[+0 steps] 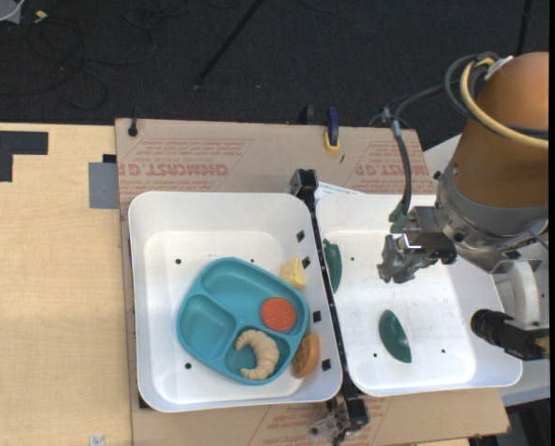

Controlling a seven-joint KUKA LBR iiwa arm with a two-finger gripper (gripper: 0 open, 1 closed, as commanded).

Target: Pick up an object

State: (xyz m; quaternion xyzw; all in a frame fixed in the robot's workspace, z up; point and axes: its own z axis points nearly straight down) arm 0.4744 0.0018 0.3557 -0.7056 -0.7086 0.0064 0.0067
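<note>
From the camera view above the bench (45, 277), two shallow white bins sit side by side on a sheet of printed cardboard (221, 161). The left bin (156, 221) carries a teal divided tray (217, 319) tilted a little, its long axis running from about ten o'clock to four o'clock. On the tray, a round red-orange piece (279, 314) lies in the compartment at three o'clock, and a pale curled shrimp-like piece (258, 353) lies along the edge at five o'clock. A small yellow chunk (294, 273) rests just off the tray's rim at one o'clock, and a brown, bread-like piece (306, 355) leans near the bin's right wall at four o'clock from the tray. In the right bin (444, 365), a dark green leaf-shaped object (395, 336) lies on the floor near the centre, and a second dark green piece (333, 264) sits against the left wall at about ten o'clock from it. The arm (500, 147) reaches in from three o'clock, and its gripper (400, 266) hangs above the right bin at roughly twelve o'clock from the leaf-shaped object, apart from it; whether the jaws are open or closed I cannot tell, and nothing is seen between them
</note>
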